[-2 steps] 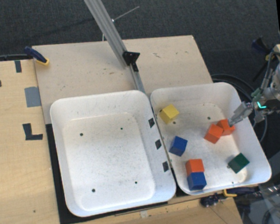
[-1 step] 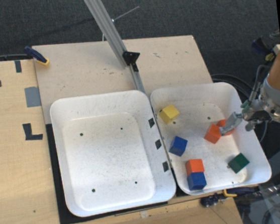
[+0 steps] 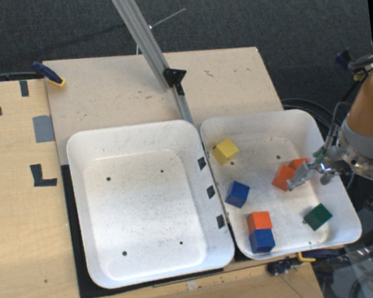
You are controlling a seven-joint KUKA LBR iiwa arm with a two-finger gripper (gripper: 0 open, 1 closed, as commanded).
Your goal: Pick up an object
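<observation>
The right bin point(image 3: 319, 128) holds several blocks. A yellow block point(image 3: 226, 151) lies near its back left, with a blue block point(image 3: 237, 194) in front of it. An orange block point(image 3: 259, 221) touches a second blue block point(image 3: 262, 240) at the front wall. A green block point(image 3: 317, 216) sits at the front right. Another orange block point(image 3: 285, 176) lies right of the bin's middle. My gripper point(image 3: 304, 175) reaches in from the right and is low against this orange block's right side, partly covering it.
The left bin point(image 3: 86, 211) stands beside the right one. A grey metal bar point(image 3: 146, 38) runs from the top of the view down to the gap between the bins. Cables lie off the bench at the right.
</observation>
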